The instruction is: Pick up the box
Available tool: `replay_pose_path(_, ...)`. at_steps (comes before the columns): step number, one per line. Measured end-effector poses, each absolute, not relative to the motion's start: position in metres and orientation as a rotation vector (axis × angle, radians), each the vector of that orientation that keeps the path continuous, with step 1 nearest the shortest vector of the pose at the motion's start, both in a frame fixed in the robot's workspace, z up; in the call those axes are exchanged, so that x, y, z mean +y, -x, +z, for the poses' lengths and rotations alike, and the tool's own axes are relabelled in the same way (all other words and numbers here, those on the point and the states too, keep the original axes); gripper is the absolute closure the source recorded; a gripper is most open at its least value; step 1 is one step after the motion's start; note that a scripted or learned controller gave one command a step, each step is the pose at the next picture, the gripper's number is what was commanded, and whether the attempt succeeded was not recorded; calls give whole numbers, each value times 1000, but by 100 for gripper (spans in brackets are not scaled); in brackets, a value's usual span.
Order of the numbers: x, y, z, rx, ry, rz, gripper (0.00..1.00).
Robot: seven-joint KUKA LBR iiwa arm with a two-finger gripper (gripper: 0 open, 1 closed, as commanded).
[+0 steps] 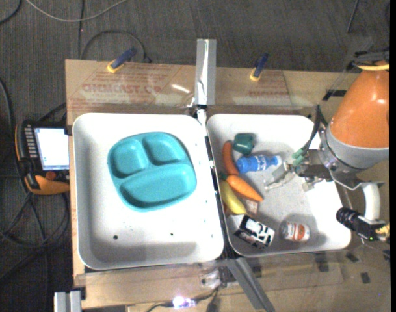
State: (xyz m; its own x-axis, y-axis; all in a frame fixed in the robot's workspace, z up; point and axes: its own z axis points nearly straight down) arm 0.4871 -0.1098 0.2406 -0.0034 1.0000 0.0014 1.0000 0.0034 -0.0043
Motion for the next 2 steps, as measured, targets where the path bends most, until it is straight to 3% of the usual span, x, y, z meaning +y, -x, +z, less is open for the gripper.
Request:
replay_pose_path(1, -142, -556, 91, -2110, 2335, -6, 0)
replay_pose_path(2, -204, -672, 91, -2072, 2356, -7, 0)
